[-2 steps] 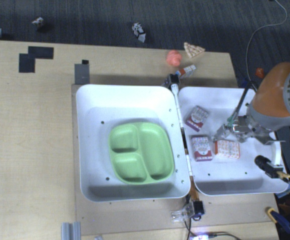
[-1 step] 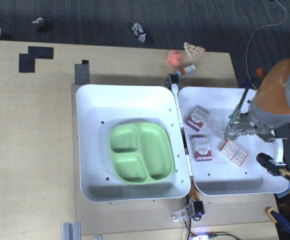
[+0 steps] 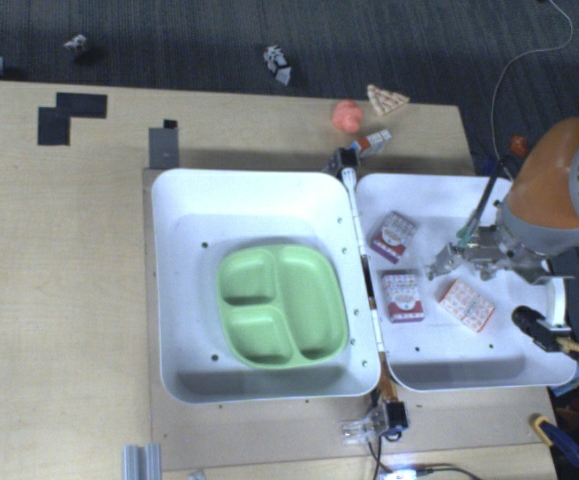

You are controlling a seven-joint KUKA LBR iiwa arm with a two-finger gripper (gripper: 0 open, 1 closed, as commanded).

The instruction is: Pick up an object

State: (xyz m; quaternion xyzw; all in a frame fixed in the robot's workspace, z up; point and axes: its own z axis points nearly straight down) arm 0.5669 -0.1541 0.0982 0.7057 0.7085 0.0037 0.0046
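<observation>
While the arm (image 3: 559, 183) is reaching in from three o'clock, its tool (image 3: 447, 261) is hovering over the right bin (image 3: 469, 368); how it is set I cannot tell. Three small packets are lying there: one (image 3: 394, 236) at ten o'clock, one (image 3: 402, 296) at eight, one (image 3: 467, 304) at five of the tool.

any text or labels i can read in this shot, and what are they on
None can be read.
Upper packet in the right bin: red and white print, too blurred to read.
Middle packet: red and white print, too blurred to read.
Right packet, below the hand: reddish pattern, too small to read.
Green tray in the left bin: no visible marking.
</observation>
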